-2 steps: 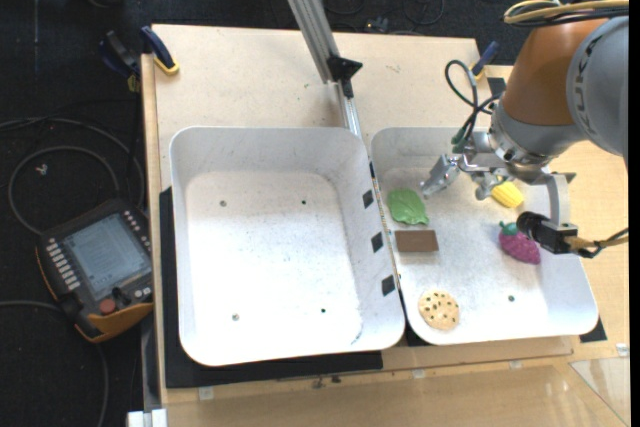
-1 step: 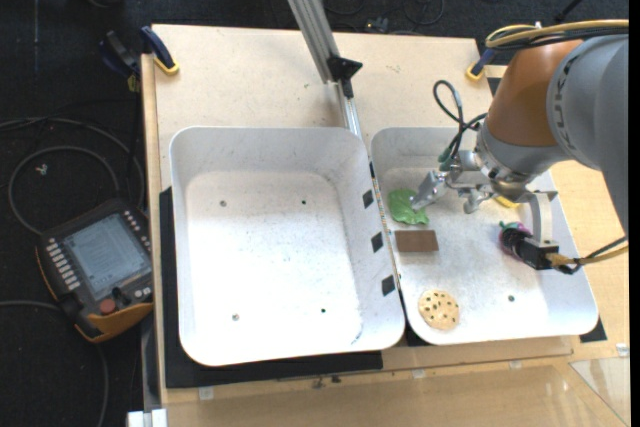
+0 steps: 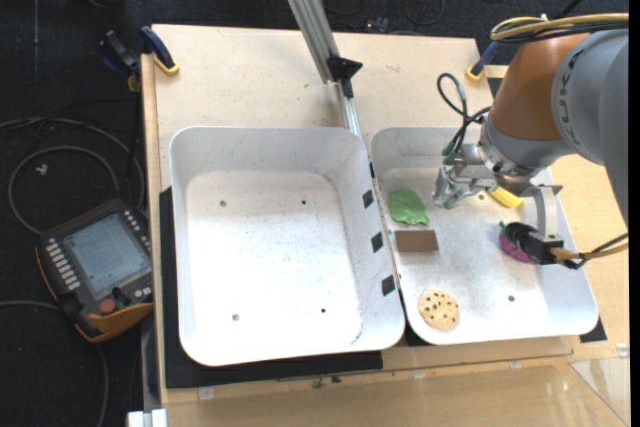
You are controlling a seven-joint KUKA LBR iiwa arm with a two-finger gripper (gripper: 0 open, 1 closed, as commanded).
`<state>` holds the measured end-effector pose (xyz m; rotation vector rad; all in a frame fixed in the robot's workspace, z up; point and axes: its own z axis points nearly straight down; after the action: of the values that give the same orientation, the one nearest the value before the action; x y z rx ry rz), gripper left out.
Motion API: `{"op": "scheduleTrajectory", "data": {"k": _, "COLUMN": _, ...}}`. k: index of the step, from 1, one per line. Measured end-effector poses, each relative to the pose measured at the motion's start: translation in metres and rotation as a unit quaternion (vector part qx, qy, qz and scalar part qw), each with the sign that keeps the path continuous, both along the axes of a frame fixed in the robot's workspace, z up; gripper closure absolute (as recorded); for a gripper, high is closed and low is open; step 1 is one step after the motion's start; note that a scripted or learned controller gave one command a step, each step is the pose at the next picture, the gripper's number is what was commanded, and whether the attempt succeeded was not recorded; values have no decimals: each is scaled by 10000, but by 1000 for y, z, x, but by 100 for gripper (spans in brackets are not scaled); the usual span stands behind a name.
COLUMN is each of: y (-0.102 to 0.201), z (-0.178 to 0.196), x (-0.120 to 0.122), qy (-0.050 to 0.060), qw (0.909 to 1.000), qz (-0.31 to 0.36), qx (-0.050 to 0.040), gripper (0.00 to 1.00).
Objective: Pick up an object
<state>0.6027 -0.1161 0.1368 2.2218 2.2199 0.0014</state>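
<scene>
Camera view: nearest in the right bin point(image 3: 480, 265) is a cookie point(image 3: 438, 309), then a brown block point(image 3: 416, 242), with a purple item point(image 3: 513, 239) by the view-right wall. Behind the block lies a green leaf-shaped piece point(image 3: 407, 206). The gripper point(image 3: 450, 190) hangs just view-right of it; open or closed, can't tell. A yellow piece point(image 3: 506, 198) lies beside the gripper.

No words or numbers can be read here. The control box point(image 3: 97, 265) on the floor at 9 o'clock has a screen and buttons, but they are too small and blurry to read. Near the middle, little black squares point(image 3: 377, 240) sit where the left white bin point(image 3: 262, 137) meets the right white bin point(image 3: 420, 137). No letters can be made out on them.
</scene>
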Motion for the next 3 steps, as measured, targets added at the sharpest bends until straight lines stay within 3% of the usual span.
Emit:
{"op": "scheduleTrajectory", "data": {"k": 2, "y": 9, "z": 109, "x": -6, "qy": -27, "qw": 10000, "qz": 21, "qx": -7, "gripper": 100}}
{"op": "scheduleTrajectory", "data": {"k": 3, "y": 9, "z": 141, "x": -5, "qy": -19, "qw": 10000, "qz": 19, "qx": -6, "gripper": 100}}
